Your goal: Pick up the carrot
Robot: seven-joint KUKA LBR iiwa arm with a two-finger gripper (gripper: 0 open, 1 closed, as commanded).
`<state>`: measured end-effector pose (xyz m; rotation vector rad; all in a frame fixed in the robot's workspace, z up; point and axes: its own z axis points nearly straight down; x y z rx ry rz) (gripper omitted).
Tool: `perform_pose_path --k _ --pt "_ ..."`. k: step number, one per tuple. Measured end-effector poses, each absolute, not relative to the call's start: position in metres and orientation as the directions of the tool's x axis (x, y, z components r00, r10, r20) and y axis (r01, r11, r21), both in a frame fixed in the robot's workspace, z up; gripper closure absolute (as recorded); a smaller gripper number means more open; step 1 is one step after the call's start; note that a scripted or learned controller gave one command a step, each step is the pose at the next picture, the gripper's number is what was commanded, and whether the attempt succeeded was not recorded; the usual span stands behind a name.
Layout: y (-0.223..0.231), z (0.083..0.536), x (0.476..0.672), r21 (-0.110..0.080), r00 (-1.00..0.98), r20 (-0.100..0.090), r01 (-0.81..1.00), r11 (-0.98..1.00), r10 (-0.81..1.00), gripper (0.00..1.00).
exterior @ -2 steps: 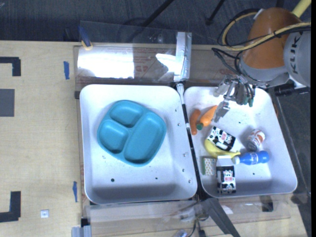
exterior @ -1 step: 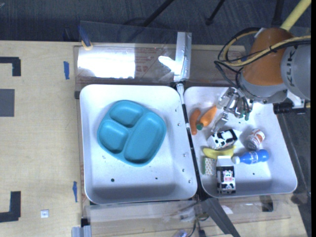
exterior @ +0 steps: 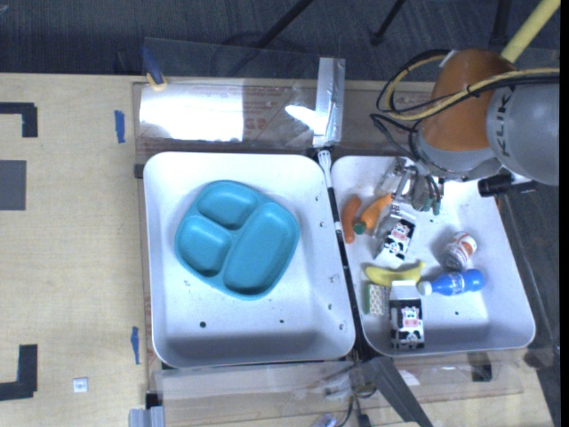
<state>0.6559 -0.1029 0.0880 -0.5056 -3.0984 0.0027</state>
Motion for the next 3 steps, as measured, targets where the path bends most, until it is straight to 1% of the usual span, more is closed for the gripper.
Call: perform_pose_path --k 1,2,3 --pt "-0.101 0.088 0.655 0.002 -0.685 0.002 0.728 0.685 0.728 0.00" --pt "-0.101 0.099 0.658 0.008 -0.687 -0.009 0.727 0.687 0.727 1.00" --pt "-0.066 0.185 0.647 0.004 -0.506 -0.003 0.862 0.506 0.862 1.00"
